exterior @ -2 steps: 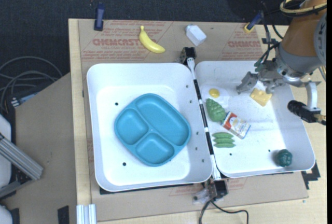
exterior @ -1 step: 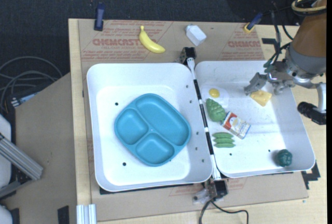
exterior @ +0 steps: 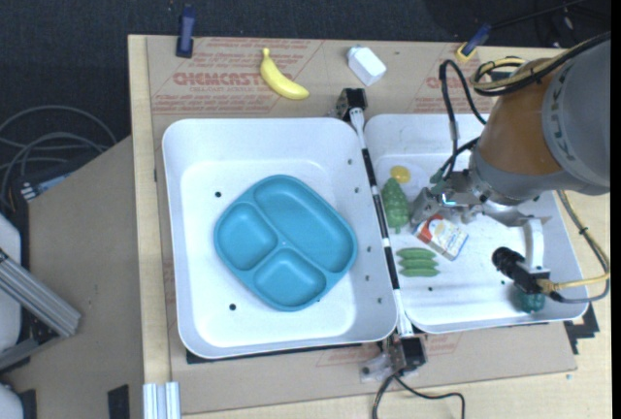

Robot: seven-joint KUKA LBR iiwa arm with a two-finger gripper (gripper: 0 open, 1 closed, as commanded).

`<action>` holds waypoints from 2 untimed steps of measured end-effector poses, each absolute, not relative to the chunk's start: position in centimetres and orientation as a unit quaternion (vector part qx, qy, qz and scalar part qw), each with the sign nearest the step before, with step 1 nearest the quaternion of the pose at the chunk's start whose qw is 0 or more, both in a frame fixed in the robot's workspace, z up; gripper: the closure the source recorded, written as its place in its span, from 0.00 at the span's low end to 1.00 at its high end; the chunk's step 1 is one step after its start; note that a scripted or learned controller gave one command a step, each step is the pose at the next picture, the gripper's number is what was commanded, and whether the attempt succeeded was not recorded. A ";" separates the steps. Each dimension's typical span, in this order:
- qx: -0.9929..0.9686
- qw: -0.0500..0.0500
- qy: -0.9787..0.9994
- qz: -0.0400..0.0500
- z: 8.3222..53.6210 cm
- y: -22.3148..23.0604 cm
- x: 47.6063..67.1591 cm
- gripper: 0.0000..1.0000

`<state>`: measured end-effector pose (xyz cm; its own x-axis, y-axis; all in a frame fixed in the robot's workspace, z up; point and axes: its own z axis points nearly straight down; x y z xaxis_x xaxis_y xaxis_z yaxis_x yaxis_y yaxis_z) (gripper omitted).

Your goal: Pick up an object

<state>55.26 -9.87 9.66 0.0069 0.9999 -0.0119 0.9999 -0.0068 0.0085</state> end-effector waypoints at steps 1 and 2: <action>0.707 -0.001 0.707 -0.001 8.4 -10.0 51.0 0.00; 0.707 0.001 0.707 0.000 8.5 -12.7 55.3 0.00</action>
